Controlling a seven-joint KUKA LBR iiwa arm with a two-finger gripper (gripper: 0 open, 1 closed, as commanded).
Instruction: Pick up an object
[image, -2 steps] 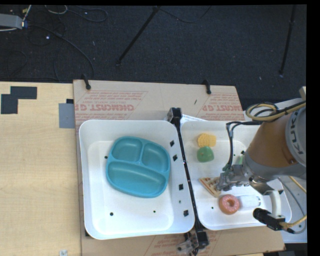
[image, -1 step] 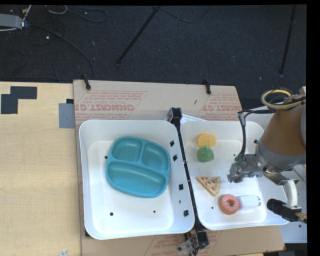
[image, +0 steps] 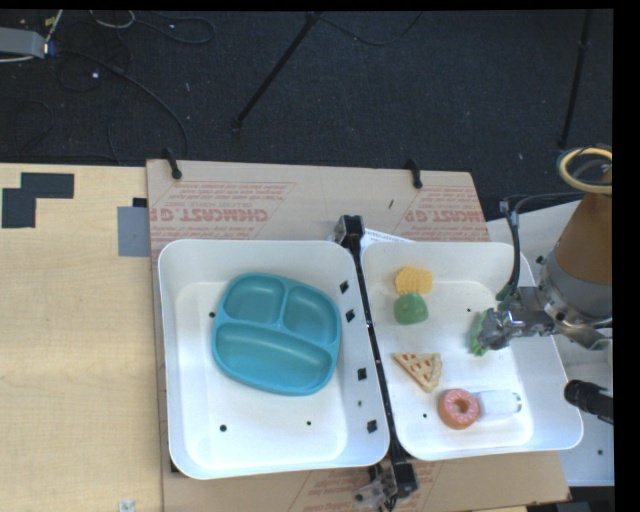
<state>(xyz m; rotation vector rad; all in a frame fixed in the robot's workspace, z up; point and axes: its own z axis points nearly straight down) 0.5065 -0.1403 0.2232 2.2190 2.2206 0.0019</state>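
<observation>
A: Where was the gripper (image: 487, 333)?

B: Over the right bin (image: 540, 440), at its right side. The arm (image: 585, 260) reached in from the right edge.

A: Holding anything?

B: A small green object (image: 481, 336) sat right at the fingertips. Whether the fingers clamped it or were merely beside it, I could not tell; their spread was not readable either.

A: Other items, relative to the gripper?

B: Green ball (image: 409, 309) to its left, near. Yellow piece (image: 413, 279) up-left, touching the ball. Waffle wedge (image: 420, 369) down-left. Donut (image: 459, 408) below, with a white piece (image: 499, 405) just beside it, almost straight under the gripper.

A: Left bin (image: 190, 300)?

B: Well left of the gripper; it held a teal divided plate (image: 277, 333), lying flat.
</observation>
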